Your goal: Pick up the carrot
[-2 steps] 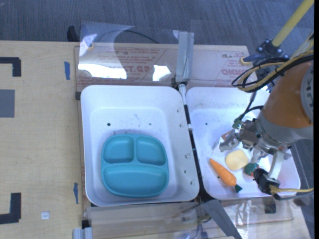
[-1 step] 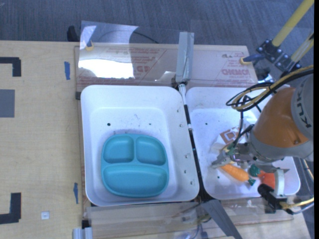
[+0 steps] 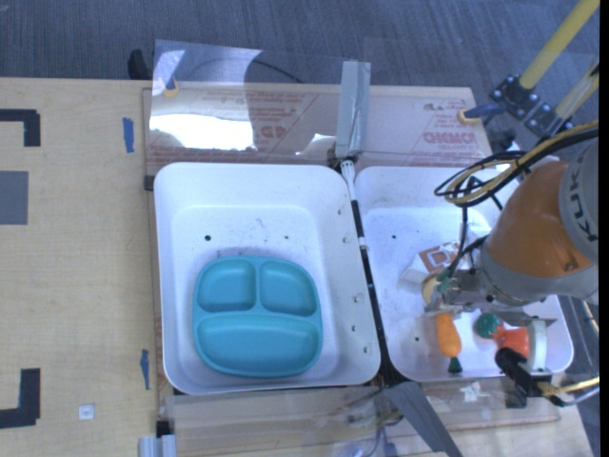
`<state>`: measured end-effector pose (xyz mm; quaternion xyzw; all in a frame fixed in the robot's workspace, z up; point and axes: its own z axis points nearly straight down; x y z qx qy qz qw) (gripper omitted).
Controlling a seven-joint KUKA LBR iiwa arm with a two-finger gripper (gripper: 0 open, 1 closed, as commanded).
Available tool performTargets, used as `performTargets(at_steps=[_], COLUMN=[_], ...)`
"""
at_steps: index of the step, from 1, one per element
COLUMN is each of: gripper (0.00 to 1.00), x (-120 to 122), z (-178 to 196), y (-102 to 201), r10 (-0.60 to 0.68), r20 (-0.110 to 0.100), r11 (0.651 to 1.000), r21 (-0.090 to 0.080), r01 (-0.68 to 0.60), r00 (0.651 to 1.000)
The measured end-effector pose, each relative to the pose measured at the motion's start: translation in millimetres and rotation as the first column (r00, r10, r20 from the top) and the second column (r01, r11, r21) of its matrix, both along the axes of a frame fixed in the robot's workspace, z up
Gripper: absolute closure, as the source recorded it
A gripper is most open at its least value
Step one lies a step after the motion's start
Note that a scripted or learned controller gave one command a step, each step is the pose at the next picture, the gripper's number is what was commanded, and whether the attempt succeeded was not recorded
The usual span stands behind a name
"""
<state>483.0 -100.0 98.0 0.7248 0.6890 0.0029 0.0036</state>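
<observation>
We see the arm [image 3: 547, 227] reaching in over the right-hand bin [image 3: 400, 212], its orange band bulking above the wrist. The gripper [image 3: 447, 298] hangs low over the bin floor, and its metal fingers [image 3: 443, 293] point down toward the carrot [image 3: 447, 334]. The carrot lies on the white floor just below the fingertips, its upper end touching or nearly touching them and its length running away toward the bin's near edge. We cannot tell whether the fingers are spread or closed, since the wrist hides most of them, and we cannot see the carrot between them.

To the right of the fingers, close by, sits a small teal-green object [image 3: 488, 326], and just beyond it a red-orange object [image 3: 514, 337], both partly covered by the arm's hardware. Above and slightly left of the fingertips lies a small card with a brown and white square pattern [image 3: 440, 255], with a pale crumpled piece beside it.

Well apart to the left of the fingers, in the left-hand bin [image 3: 176, 255], rests a teal divided tray [image 3: 257, 317] with three compartments.
</observation>
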Motion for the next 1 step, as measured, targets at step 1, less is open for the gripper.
performTargets(at_steps=[1], gripper=[1.00], x=[-2.8], z=[86.9], y=[18.2], r10=[-0.179], r20=[-0.007], r11=[0.984], r21=[0.002], r01=[0.179], r00=[0.984])
